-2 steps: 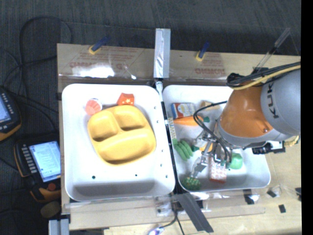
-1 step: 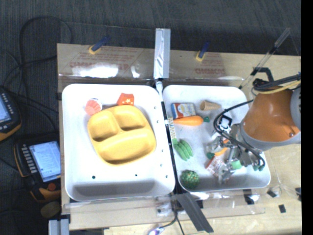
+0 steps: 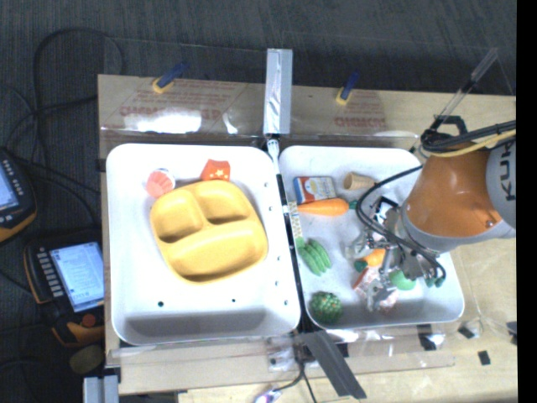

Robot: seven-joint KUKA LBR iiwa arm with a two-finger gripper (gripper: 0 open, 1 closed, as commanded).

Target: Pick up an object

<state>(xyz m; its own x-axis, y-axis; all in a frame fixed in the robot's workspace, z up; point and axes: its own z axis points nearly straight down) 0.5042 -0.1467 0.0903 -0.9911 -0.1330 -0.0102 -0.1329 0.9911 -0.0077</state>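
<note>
Down toward the near right corner of the right bin [image 3: 289,159]: gripper [image 3: 382,277], lowered from the orange band of the arm [image 3: 457,196], black cables looped around the wrist. Open or clenched, cannot tell; too much cable and clutter in the way.

Directly under and around it, a tight huddle of small pieces: an orange-red bit [image 3: 367,267] on its left, a green piece [image 3: 405,281] on its right, a red-and-white scrap [image 3: 377,297] on the near side. Probably the target among these, judging by how low the wrist hangs over them. Impossible to say whether any of the three is actually gripped or merely beside the tool. Crowded together like that, likely to be nudged rather than caught cleanly.

Further left, well apart from the tool: green pods [image 3: 315,256] and a knobbly green ball [image 3: 327,306] near the bin's left wall. Toward the far side, a toy carrot [image 3: 324,208] lying crosswise, touching or just near a small orange-and-white carton [image 3: 314,187], with a beige cork-like piece [image 3: 359,180] to their right. All loose on the floor, free for picking.

Beyond the divider, left bin [image 3: 126,309], taken up mostly by a yellow divided tray [image 3: 210,229]; a red block [image 3: 216,171] and a pink-orange toy [image 3: 159,180] pushed against its far edge.
</note>
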